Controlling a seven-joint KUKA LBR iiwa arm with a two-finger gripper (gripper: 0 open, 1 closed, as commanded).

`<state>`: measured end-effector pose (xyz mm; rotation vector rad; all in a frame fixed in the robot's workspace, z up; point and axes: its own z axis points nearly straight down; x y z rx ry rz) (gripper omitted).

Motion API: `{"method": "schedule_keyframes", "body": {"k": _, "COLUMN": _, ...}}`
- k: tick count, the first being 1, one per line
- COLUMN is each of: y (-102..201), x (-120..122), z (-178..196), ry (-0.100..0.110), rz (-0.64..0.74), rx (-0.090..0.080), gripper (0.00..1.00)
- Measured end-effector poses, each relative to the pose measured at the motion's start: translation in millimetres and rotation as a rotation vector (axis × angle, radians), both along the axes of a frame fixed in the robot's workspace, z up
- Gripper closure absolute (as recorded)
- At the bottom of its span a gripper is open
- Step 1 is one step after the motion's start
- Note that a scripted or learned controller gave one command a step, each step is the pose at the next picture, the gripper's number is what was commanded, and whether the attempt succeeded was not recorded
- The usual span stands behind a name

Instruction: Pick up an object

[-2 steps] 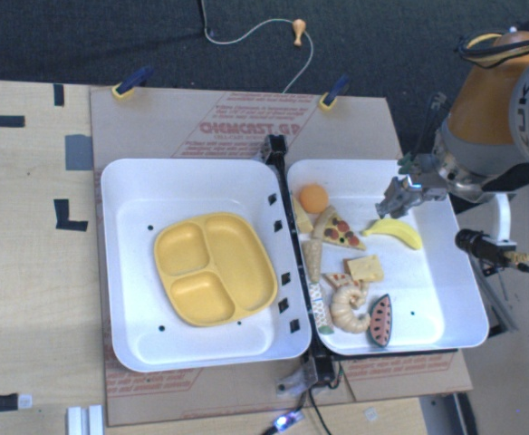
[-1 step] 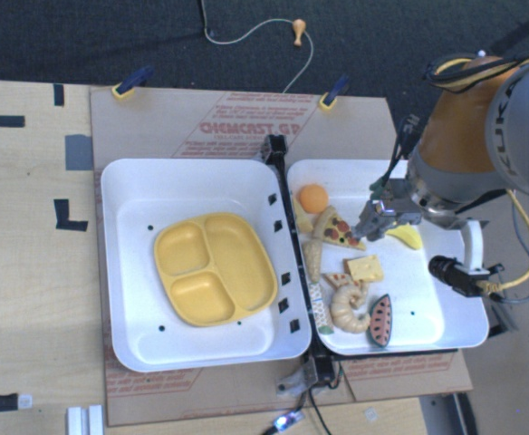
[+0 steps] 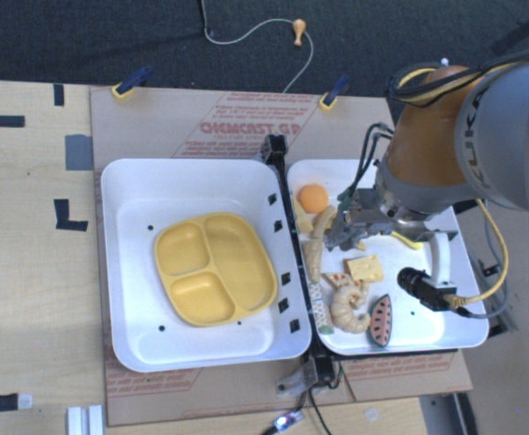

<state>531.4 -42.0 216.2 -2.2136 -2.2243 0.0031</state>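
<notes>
Two white bins sit side by side on the bench: the left bin [image 3: 120, 243] carries a yellow divided plate [image 3: 215, 268] near its middle, and the right bin [image 3: 468, 329] holds an orange ball [image 3: 312, 198] by its far left corner, a pale corn cob [image 3: 312, 256] along its left wall, a cheese wedge [image 3: 364, 268], a shrimp [image 3: 348, 304] and a watermelon slice [image 3: 379, 321] toward its near edge. The gripper [image 3: 348, 229] hangs low over the right bin just beside the corn cob and above the cheese wedge, and whether it is parted or grasping anything cannot be made out.

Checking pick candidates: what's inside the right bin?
Right bin: orange ball, corn cob, cheese wedge, shrimp, watermelon slice. The gripper and arm cover the bin's upper part.
</notes>
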Motion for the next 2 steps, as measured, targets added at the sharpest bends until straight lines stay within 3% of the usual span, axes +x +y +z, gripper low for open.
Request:
{"method": "schedule_keyframes", "body": {"k": 1, "y": 35, "x": -27, "z": 17, "ry": 0.000, "rz": 0.000, "rx": 0.001, "gripper": 1.00}}
{"method": "schedule_keyframes", "body": {"k": 2, "y": 31, "x": -25, "z": -3, "ry": 0.001, "rz": -0.004, "rx": -0.002, "gripper": 1.00}}
